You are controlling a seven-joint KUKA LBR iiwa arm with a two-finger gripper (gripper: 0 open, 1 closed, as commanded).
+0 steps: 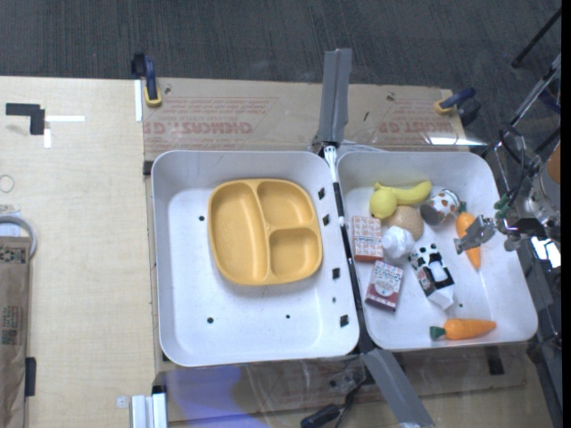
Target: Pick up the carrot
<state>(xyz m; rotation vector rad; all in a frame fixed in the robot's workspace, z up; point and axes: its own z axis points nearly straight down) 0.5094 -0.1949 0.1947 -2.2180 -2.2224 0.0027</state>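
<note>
The arm's two-finger metal gripper (477, 235) hangs over the right white bin (513, 279), near a small orange piece; whether it is open cannot be told. The orange plastic carrot with green top (462, 329) lies by the bin's front edge. A yellow divided plate (265, 231) sits in the left bin (178, 283).

Setting: robotics lab test bench | Evidence: two shallow white bins (169, 266) side by side on a cardboard-covered bench (214, 114) held by clamps (143, 74) | tape marks (27, 114) on a pale wooden top (71, 266) | toy food props (401, 194) and a yellow divided plate (265, 231) | dark carpet (223, 16)
</note>
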